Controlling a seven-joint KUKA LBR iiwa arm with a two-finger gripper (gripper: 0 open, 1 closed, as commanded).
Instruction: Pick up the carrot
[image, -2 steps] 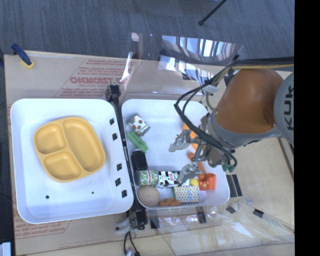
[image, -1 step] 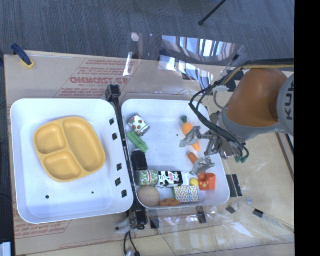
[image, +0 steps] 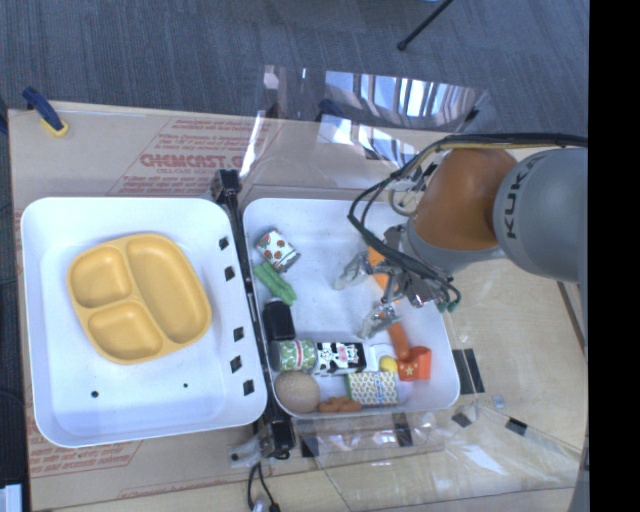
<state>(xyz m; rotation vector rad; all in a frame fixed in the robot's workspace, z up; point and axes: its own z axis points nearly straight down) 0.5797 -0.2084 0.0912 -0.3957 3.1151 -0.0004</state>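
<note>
Orange carrot (image: 397, 333) near the right bin's (image: 330, 215) right edge looks light, stiff, slick; your spread gripper (image: 365, 295) should pinch mid-length.

Right bin (image: 300, 215) upper half open, toys (image: 335, 357) crowding its near wall, carrot (image: 398, 335) seemingly hemmed in

gripper (image: 365, 292) spread over right bin (image: 320, 215) — perhaps straddling carrot (image: 385, 290)
</note>
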